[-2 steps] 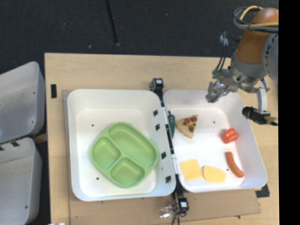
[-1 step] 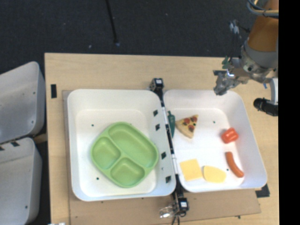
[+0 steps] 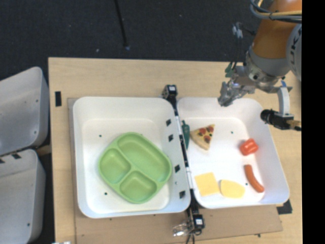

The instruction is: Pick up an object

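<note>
Gripper (image 3: 227, 96) (whether apart or together, I cannot tell) hangs over the right bin's (image 3: 271, 136) far rim, above the pizza slice (image 3: 202, 135).

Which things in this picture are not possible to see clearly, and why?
- Gripper, camera view: small and blurred above the right bin; open or shut cannot be told.
- Dark green item, camera view: partly hidden behind the divider between the bins; what it is cannot be told.
- Arm, camera view: cut off by the top edge.
</note>
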Robot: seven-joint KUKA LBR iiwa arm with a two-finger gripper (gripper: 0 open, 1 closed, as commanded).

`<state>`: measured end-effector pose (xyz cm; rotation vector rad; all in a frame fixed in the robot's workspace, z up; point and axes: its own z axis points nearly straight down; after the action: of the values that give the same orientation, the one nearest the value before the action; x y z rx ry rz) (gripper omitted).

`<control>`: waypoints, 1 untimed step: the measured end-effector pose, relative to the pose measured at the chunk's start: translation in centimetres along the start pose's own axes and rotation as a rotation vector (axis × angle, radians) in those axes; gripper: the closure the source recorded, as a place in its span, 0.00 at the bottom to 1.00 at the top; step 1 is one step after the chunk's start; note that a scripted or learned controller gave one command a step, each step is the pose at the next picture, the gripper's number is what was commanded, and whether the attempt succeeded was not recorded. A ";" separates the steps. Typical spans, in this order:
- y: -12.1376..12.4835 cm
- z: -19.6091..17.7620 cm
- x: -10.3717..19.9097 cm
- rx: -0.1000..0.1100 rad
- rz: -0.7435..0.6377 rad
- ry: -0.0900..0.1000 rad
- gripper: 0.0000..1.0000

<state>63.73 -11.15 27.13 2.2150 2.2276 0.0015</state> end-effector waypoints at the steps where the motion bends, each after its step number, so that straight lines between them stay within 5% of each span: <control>1: -1.7 -0.2 4.5 0.001 0.000 0.001 1.00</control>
<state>62.04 -6.66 27.31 2.2160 2.2284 0.0006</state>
